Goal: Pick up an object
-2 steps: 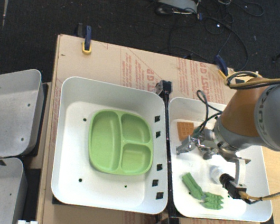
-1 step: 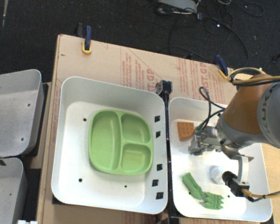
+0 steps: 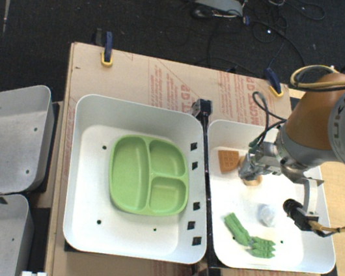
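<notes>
While nothing looks lifted yet, here's the layout, near to far:

- One green toy fork [image 3: 249, 237] lies flat on the near floor of the right bin [image 3: 316, 262], probably just dropped in loose.
- One small pale lump [image 3: 267, 214] sits just beyond it, apart.
- One green divided plate [image 3: 150, 176] is alone in the left bin [image 3: 83, 178], so every easy pick is on the right.
- One tan cracker-like square [image 3: 228, 160] lies at the far left of the right bin.
- One gripper [image 3: 251, 174] hangs low just right of that square, over something brownish; can't tell how its tips are set.
</notes>
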Controlling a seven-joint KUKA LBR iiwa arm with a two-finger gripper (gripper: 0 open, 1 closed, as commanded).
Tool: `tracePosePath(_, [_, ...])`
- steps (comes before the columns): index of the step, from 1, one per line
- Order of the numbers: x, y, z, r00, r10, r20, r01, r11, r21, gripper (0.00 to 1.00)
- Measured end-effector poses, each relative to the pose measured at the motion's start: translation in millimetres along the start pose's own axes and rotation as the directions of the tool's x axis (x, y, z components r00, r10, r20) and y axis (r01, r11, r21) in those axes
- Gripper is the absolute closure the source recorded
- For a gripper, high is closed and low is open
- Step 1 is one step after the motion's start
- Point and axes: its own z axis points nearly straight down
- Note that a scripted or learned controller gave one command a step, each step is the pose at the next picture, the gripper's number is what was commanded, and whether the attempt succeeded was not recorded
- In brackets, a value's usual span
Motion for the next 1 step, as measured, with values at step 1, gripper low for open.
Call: tracePosePath(1, [2.5, -4.2, -61.5, 1.000, 0.000, 0.001, 0.000, 1.000, -0.001, 1.00])
